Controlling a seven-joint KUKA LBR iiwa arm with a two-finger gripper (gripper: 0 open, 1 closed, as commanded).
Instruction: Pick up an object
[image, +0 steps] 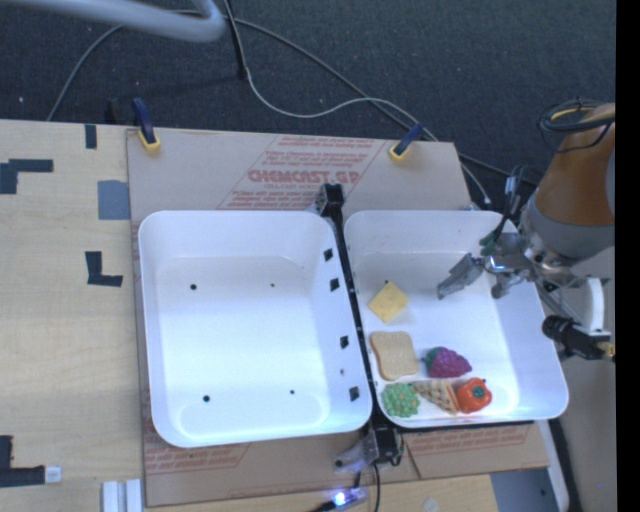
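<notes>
The gripper (478, 274), its fingers spread and holding nothing, hangs over the right bin (520, 340) beyond the cheese (388, 301), probably poised to descend and grab.

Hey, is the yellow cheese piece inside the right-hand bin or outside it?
Inside. The yellow cheese piece lies flat on the right bin floor, near the divider, above the bread slice.
</notes>
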